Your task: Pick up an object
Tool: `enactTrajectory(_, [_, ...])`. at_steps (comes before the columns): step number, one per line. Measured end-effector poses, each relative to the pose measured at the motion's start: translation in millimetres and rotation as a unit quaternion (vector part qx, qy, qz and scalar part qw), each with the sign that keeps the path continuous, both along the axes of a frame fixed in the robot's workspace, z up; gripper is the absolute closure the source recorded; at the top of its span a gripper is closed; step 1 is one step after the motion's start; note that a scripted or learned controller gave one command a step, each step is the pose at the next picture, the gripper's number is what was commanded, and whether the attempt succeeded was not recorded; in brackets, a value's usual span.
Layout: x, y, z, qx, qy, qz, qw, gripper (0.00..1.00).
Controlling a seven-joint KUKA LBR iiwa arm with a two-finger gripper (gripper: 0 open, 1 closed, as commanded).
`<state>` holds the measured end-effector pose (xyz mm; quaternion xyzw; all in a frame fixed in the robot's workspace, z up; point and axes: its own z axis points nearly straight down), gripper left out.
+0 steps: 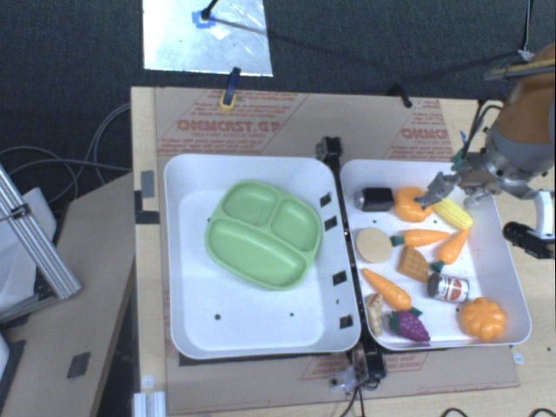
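Note:
The right bin [512,272] holds several toy foods. A yellow corn cob [457,215] lies near its far right side, with an orange fruit [409,204] and a black block [376,199] to its left. My gripper [454,195] hangs just above the corn's far end, fingers spread apart, open with nothing held between them. Closer to the front lie two carrots [425,237] [452,247], a beige round cookie [374,245], a brown cracker [414,265], a third carrot [387,289], a small can [448,288], an orange pumpkin [482,318] and purple grapes [411,325].
The left bin [195,320] holds a green divided plate [263,233]. A ridge with black clips [344,233] separates the bins. The arm's grey wrist [521,146] comes in over the right bin's far right corner. Cables run across the bench behind.

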<state>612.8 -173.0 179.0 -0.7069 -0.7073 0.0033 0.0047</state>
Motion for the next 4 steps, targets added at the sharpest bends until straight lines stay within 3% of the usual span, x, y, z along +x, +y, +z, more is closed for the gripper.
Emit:
enactTrajectory(1, [3, 0, 8, -0.0012, -0.006, 0.001, 1.0, 0.0])
enactTrajectory(3, [-6, -4, -94, -0.0008, -0.004, 0.0, 1.0, 0.0])
enactTrajectory(4, [-5, -3, -94, -0.001, -0.006, 0.0, 1.0, 0.0])
